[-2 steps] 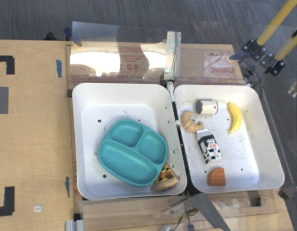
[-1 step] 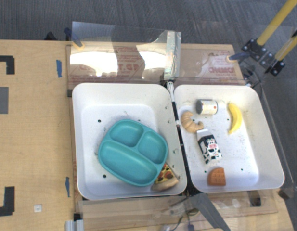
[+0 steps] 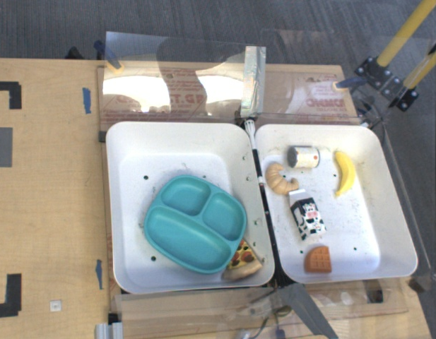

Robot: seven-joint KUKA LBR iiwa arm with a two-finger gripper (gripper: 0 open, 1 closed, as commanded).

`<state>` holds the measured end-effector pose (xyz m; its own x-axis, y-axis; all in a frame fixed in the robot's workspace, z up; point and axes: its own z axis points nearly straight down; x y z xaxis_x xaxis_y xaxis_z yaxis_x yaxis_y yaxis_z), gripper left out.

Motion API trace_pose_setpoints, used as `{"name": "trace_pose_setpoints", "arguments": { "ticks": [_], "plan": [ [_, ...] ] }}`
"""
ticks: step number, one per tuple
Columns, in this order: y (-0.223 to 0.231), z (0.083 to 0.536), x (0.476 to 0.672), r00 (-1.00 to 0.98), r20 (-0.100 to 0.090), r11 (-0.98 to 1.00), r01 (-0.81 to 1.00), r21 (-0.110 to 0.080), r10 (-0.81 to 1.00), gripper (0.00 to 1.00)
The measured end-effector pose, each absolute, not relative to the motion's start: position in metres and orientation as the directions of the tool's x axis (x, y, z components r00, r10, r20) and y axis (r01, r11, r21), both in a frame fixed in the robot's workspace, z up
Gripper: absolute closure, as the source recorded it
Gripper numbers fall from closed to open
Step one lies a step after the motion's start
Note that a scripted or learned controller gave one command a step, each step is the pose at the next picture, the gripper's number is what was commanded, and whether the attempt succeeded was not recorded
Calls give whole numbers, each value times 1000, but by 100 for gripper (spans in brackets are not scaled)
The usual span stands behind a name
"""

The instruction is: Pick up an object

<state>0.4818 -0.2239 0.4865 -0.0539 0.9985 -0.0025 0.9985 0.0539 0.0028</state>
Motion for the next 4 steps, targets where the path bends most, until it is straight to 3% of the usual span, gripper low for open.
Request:
{"name": "trace_pose_setpoints", "arguments": {
  "ticks": [1, 2, 3, 4],
  "plan": [
    [-224, 485, 483, 295, -2, -295, 956, 3, 956, 100],
    [-138, 486, 480, -324, -1, 324, 946, 1, 946, 100],
    [-225, 485, 480, -196, -5, 196, 981, 3, 981, 100],
    [-223, 485, 480, 167, -3, -167, 986, 4, 986, 100]
  ]
}}
